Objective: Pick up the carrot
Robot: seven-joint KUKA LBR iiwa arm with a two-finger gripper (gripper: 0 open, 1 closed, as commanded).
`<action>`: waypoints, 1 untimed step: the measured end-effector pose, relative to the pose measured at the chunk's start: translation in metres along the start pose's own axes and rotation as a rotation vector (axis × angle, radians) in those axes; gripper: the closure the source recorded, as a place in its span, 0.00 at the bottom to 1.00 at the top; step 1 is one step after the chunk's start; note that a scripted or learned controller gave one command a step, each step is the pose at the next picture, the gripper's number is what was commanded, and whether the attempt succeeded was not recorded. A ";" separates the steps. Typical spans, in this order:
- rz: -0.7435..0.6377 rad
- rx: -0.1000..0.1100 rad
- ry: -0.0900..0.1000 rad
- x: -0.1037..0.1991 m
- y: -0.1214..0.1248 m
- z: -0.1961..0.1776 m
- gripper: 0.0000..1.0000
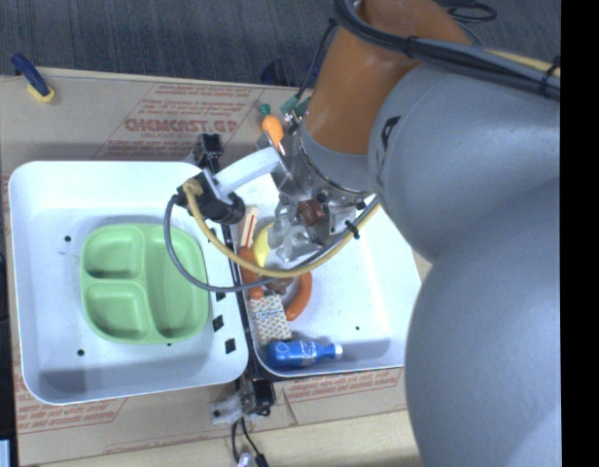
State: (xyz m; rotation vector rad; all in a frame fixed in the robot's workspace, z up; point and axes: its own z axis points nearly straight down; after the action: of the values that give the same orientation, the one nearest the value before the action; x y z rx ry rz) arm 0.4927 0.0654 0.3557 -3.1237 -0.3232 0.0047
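A: Since the carrot lies at the right bin's left side, half under the gripper, come straight down and clamp across it, clear of the blue bottle.
B: Fingers?
A: Hidden by cables, can't tell. Green tray sits left.

A green tray with three parts sits in the left white bin. A blue bottle lies on its side in the right bin.
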 end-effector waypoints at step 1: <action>-0.394 0.000 -0.001 -0.011 -0.031 -0.046 1.00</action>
State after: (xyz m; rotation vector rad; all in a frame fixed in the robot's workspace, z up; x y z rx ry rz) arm 0.4761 0.0931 0.4017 -2.9990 -0.9282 0.0053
